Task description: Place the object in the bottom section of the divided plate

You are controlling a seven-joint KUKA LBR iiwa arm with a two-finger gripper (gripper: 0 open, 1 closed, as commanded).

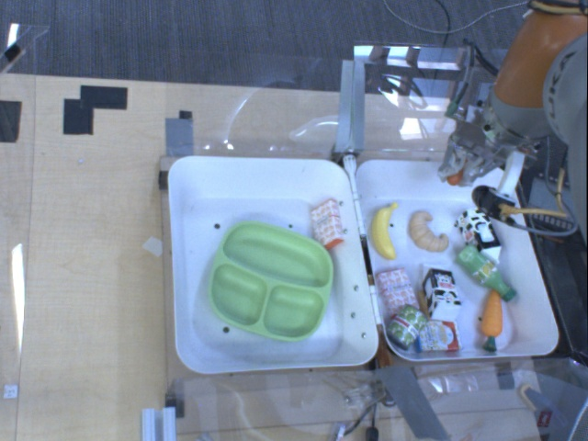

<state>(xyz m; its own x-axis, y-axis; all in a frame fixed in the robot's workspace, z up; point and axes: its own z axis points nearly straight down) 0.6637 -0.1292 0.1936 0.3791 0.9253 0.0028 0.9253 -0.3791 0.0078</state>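
Observation:
A green divided plate (271, 281) lies in the left bin (197, 246), with one long section on its far side and two smaller sections on its near side. All three sections hold nothing. A small red and white packet (326, 221) rests beside the plate's far right rim. My gripper (464, 165) hangs over the far edge of the right bin (542, 324), up and to the right of a croissant (427, 231). Nothing shows beneath it.
The right bin holds a banana (383, 230), a black and white cow toy (478, 228), a green bottle (485, 272), a carrot (492, 318), a milk carton (443, 292), a pink packet (396, 288) and small cans (407, 325). A metal post (349, 108) stands behind the bins.

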